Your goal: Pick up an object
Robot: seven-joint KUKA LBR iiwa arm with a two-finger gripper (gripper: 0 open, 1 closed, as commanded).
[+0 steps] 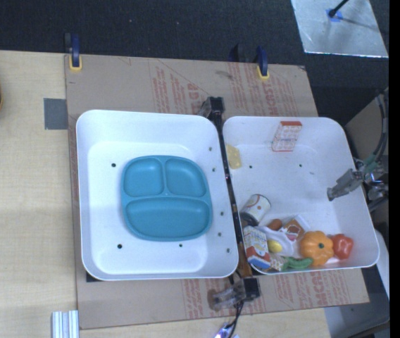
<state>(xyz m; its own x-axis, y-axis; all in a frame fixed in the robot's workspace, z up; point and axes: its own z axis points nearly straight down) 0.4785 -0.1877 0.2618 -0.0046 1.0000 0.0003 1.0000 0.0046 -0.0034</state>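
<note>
A blue divided plate [166, 196] sits mid left bin [94, 136]. In the right bin [327, 136], the orange pumpkin [315, 246] lies in the near corner, below-left of the jaws [344, 185], whose state I cannot tell.

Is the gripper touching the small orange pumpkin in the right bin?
Apart. The camera view shows the gripper at the right bin's right edge, with bare white floor between it and the orange pumpkin near the front wall.

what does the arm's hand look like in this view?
Little of it is visible: the hand at the right bin's right rim is a slim grey metal piece with a pale tip. Behind it sits dark hardware with a touch of green, and thin dark cables curve up above.
</note>
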